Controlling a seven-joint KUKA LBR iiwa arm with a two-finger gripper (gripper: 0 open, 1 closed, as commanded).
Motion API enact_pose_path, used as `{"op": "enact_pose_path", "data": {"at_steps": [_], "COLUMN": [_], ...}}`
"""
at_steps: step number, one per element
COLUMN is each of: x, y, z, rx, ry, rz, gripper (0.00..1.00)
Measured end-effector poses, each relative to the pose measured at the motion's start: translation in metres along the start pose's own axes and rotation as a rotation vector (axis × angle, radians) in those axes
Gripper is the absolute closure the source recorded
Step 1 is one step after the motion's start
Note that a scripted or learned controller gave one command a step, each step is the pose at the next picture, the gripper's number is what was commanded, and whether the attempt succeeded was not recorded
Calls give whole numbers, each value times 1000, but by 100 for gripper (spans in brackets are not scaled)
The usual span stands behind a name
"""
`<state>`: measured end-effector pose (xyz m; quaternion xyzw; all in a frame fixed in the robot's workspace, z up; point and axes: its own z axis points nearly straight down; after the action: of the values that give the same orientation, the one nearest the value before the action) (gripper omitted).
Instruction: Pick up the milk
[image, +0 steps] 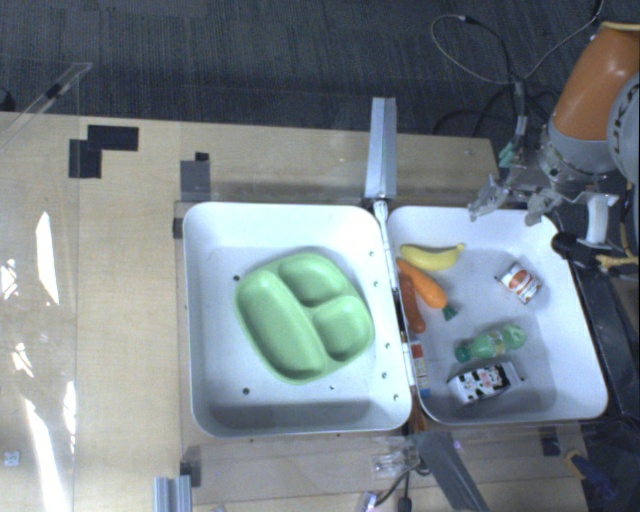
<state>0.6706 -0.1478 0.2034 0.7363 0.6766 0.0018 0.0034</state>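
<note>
The milk (483, 381) is a small black, white and red carton lying on its side near the front of the right bin (585, 400). My gripper (510, 206) hangs over the back edge of that bin, far behind the milk. Its two fingers are spread open with nothing between them. The grey arm with its orange band (592, 85) comes in from the upper right.
In the right bin lie a banana (432, 257), a carrot (424, 285), a thin red item (411, 310), a red and white can (519, 283) and a green bottle (489, 343) just behind the milk. The left bin (210, 400) holds a green divided plate (303, 315).
</note>
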Motion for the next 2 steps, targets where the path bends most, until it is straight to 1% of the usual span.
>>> {"op": "enact_pose_path", "data": {"at_steps": [1, 2], "x": [-4, -51], "y": [-74, -77], "z": [63, 90], "rx": [6, 6], "ry": [2, 1], "rz": [324, 225], "gripper": [0, 0]}}
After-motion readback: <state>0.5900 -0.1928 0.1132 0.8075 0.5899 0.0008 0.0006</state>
